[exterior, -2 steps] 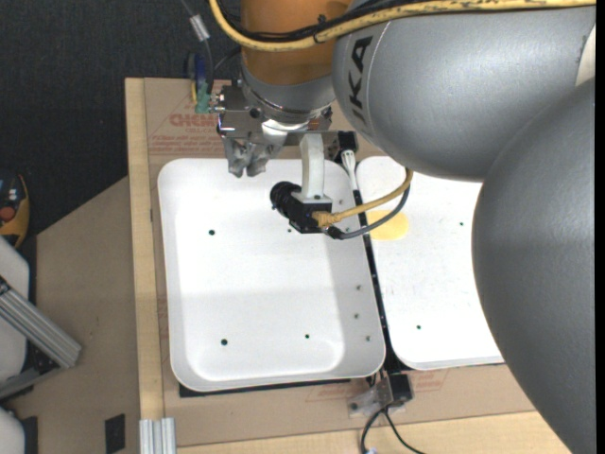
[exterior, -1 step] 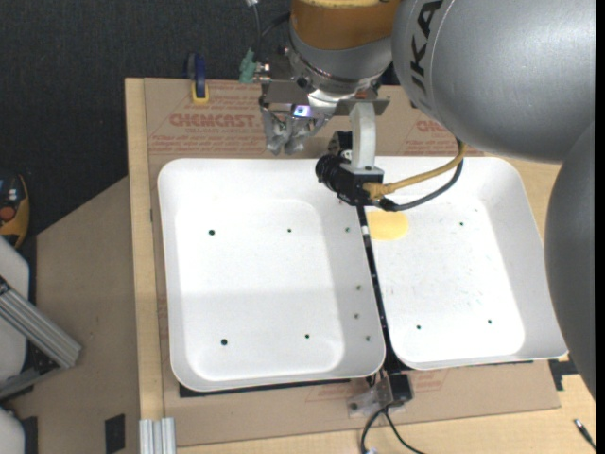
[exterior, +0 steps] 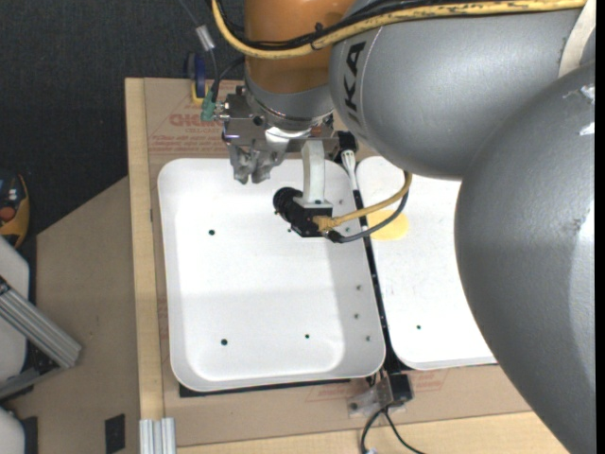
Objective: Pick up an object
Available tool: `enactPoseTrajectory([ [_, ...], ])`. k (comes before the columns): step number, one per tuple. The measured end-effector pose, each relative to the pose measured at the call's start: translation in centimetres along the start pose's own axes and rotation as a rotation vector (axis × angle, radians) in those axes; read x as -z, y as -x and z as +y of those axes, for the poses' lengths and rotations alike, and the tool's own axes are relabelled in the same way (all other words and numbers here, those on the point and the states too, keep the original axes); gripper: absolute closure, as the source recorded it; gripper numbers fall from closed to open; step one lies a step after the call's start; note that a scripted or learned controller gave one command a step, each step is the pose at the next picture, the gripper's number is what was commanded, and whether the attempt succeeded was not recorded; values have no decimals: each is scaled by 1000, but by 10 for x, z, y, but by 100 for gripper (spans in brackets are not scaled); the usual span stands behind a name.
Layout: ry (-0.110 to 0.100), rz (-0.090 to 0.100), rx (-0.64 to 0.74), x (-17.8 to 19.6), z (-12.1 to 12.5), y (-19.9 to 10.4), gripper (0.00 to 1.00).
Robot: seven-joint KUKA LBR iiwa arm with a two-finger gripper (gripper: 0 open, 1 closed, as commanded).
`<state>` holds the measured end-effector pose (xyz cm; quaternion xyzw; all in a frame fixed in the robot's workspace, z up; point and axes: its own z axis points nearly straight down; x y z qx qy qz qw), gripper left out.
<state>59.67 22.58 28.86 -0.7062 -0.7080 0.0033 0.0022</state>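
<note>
- The grey KUKA arm with the orange band reaches in from the right and crosses above both bins; it covers most of the right-hand shallow white bin.
- The two-finger gripper hangs over the far edge of the left-hand shallow white bin, towards its far left corner.
- Jaw state: the two short grey fingers appear close together at the tips, with nothing visible between them. The view is too coarse to confirm more than that; treat the jaw state as undetermined.
- Task object: a small yellow flat item lies in the right-hand bin, just beside the wall shared by the two bins, partly hidden under a yellow cable and the arm. Its shape cannot be made out.
- A black fitting on a white bracket hangs from the wrist over the left-hand bin; it is rig hardware, not a target.
- Step in hand, as a judgement: approach or search. No object is secured.
- Next move calls for: travel right across the shared wall, alignment above the yellow item, jaws apart, then descent.
</note>
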Motion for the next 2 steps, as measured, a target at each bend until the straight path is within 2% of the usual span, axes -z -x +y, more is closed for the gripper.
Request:
enactPoseTrajectory([
  [1, 14, 2, -6, 47, 7, 45, 100],
  [2, -2, 0, 1, -32, -12, -1, 100],
])
